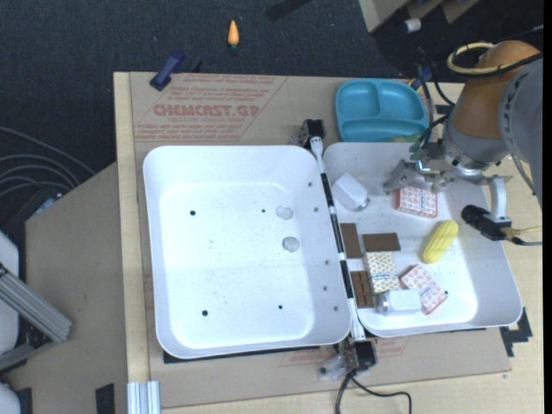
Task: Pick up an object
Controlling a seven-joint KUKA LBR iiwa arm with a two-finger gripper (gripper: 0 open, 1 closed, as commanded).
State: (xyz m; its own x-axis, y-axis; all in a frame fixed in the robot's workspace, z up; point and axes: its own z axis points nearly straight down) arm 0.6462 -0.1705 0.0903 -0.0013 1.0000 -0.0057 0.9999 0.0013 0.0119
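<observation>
1. Nearest the camera, at the front of the right bin [496, 304], a small white block [402, 301] sits beside a red-and-white patterned packet [423, 287], with a checked packet [383, 273] and a brown slab [380, 242] just behind them.
2. In the middle of that bin lies a yellow corn cob [439, 241], tilted and apart from its neighbours. It looks light, stiff and slightly ribbed, so it is likely the easiest thing to take; the hold should go across its short width, near the middle.
3. The flat packets would probably be thin, light and hard to get fingers under.
4. The left bin [164, 231] shows two small round marks on its floor.
5. Further back, a second patterned packet [417, 201] lies just below the gripper [423, 172], and a white wedge-shaped piece [350, 191] sits by the divider.
6. The gripper hovers low at the bin's back; I cannot tell how wide it stands, and nothing is visibly held in it.
7. Beyond the bins rests a blue divided tray [379, 110].
</observation>
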